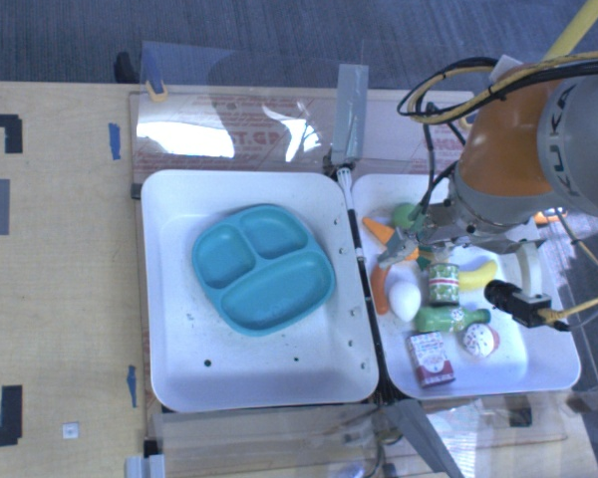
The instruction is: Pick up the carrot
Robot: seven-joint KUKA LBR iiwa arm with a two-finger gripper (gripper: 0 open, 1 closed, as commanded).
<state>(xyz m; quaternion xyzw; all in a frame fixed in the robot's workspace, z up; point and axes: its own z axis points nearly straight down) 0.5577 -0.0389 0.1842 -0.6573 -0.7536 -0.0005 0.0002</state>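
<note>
On the bench [60, 267], 2 shallow white bins are seen side by side. The left bin [169, 366] is taken up by a blue divided plate [264, 267] with 3 compartments, laid flat near the middle of the bin.

The right bin [553, 366] is crowded with toy food. The carrot [378, 231] is found at the bin's left side, close to the wall shared with the left bin: an orange tapered piece lying flat, with a green lump [407, 214] just beside its upper right end. Whether that lump belongs to it cannot be told. Below it, an orange elongated piece [380, 289] is laid along the same wall, and a white egg [406, 299] is set touching its right side.

The gripper [411, 247] is held low over the bin, just right of the carrot. How it is set, spread or pressed together, cannot be told, and nothing is seen pinched in it.

Further right, a small can with a green label [443, 283] is stood upright, with a yellow banana [478, 275] beside it. A green vegetable [448, 319], a red carton [432, 357] and a red and white ball [478, 341] are placed below these. The grey arm with its orange band [513, 157] is seen above the bin's upper right.
</note>
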